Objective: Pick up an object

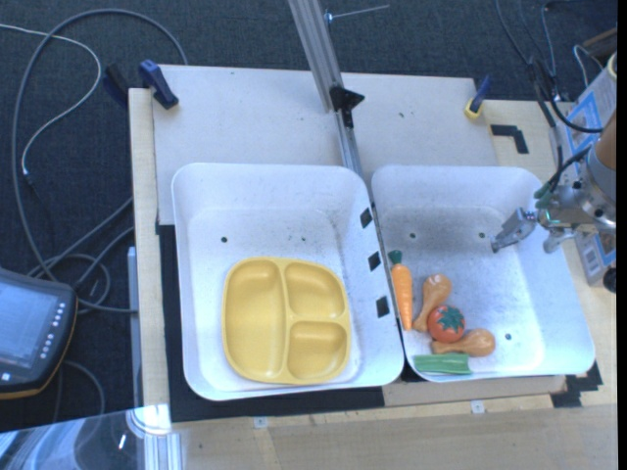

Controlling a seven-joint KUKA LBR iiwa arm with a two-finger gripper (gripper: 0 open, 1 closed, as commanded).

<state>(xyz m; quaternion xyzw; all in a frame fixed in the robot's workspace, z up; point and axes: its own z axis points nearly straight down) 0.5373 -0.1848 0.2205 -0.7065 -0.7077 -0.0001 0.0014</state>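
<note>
The right bin [549, 292] holds a cluster of toy food near its front left corner. An orange carrot [402, 297] lies along the left wall. Beside it are an orange gourd [434, 295], a red tomato [448, 322], a second orange piece [477, 342] and a green pod [441, 363]. My gripper [531, 237] hangs over the right bin's far right part, well apart from the food. Its two fingers are spread open with nothing between them.
The left bin [196, 213] holds a yellow divided plate [287, 318]. A metal post [318, 27] rises from the back between the bins. Blue and yellow clamps sit at the board's far corners. Cables lie on the floor around the bench.
</note>
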